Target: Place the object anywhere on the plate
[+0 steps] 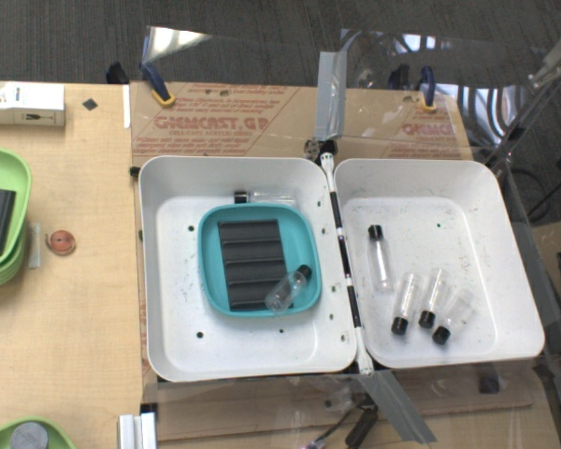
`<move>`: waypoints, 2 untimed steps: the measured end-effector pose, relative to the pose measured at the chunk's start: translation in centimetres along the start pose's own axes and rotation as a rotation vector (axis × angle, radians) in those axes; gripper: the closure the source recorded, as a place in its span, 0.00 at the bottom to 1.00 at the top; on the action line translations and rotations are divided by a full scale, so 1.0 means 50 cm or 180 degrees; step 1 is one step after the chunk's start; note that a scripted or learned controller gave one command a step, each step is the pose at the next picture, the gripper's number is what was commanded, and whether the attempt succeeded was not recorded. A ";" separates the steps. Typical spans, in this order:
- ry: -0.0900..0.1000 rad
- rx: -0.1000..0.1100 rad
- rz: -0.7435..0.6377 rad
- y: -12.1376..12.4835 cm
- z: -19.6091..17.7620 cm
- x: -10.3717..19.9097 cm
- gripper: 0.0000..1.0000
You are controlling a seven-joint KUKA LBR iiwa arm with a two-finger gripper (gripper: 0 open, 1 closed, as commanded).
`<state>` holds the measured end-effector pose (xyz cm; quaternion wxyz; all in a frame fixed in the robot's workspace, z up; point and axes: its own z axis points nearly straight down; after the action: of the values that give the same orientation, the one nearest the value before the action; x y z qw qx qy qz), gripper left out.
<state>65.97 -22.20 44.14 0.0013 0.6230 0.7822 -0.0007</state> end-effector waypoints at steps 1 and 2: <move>0.0000 0.0001 0.0000 0.000 0.000 0.000 0.00; 0.0000 -0.0001 0.0259 0.000 -0.001 0.000 0.00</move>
<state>65.96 -22.21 44.18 0.0014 0.6543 0.7562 -0.0004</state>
